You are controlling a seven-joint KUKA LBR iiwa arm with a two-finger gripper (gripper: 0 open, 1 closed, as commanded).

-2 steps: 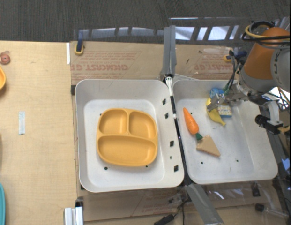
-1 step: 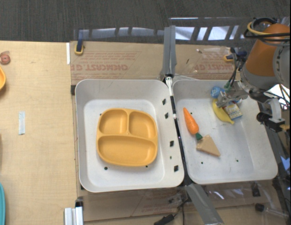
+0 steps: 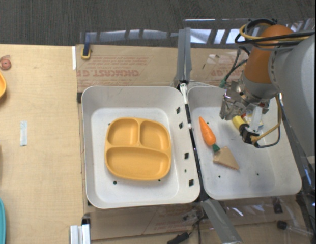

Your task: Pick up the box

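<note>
A small tan box [image 3: 226, 158], seen corner-on so it looks like a wedge, lies in the right bin [image 3: 269, 177] near its middle. Just above it, touching or nearly touching its upper corner, lies an orange toy carrot [image 3: 207, 131] with a green stub. My gripper [image 3: 231, 112] hangs over the upper part of the right bin, up and to the right of the carrot and well above the box in the view. Nothing shows between it and the box.
The left bin [image 3: 96, 151] holds a yellow divided plate [image 3: 138, 148]. A metal divider runs between the two bins. The wooden table at the left bears small items near its edge. Bare bin floor lies right of the box.
</note>
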